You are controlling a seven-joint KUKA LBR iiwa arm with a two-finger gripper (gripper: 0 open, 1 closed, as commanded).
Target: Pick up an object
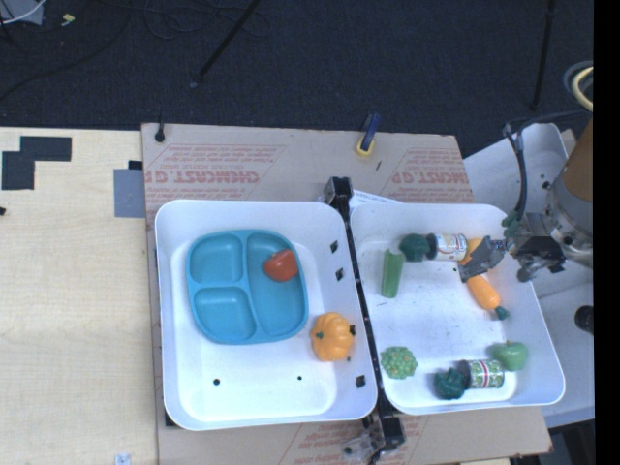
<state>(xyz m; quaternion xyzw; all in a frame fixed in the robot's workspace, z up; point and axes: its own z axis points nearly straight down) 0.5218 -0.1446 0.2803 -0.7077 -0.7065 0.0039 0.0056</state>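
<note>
Fingers: we see the gripper (481,258) at the right bin's right edge, its dark fingers spread apart, nothing between them.
Nearest thing: the carrot (483,292) lies just below the fingertips, near the right bin's (426,400) right edge, roughly halfway along it.
Carrot axis: its long axis runs diagonally, upper left to lower right; the green stub end points toward the bin's near right corner.
Step in hand: we judge this the approach, with the grasp not yet made.
Next move: we would need to shift toward the carrot's middle, turn the fingers across its long axis, descend, then close.
Neighbours: a small bottle (448,246) with a dark green cap sits just left of the gripper; a green cucumber (391,273) lies farther left.
Left bin: a blue tray (232,303) holds a red tomato (281,265); a small orange pumpkin (332,337) rests by the bin's right edge.
</note>
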